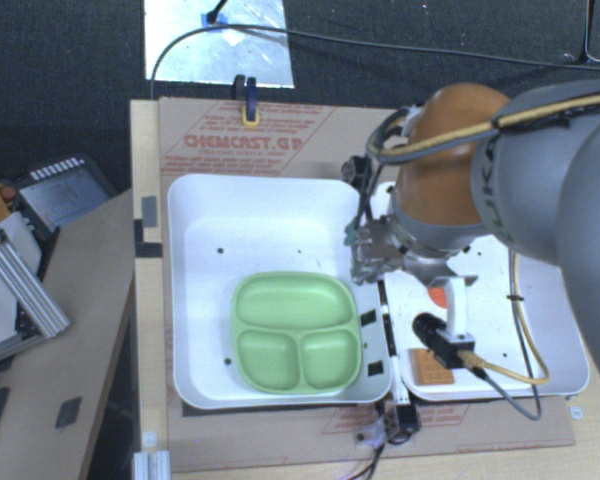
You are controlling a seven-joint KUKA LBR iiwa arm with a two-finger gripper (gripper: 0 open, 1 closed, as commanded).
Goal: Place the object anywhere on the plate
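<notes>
The end effector (370, 260) hangs over the seam between the two bins, just off the plate (296, 330)'s far right corner. I cannot tell how wide it stands or whether it carries anything. The likely object, a small orange-red piece (437, 294), lies in the right bin (552, 348), beyond the end effector from the plate and half hidden under the wrist, so its long axis is unreadable. A tan square (432, 368) lies just in front of it.

The big grey arm (550, 168) comes in from the right. Its orange band (450, 158) sits above the wrist (420, 238), which bends down. The jaws hang low under it, pointing down.
</notes>
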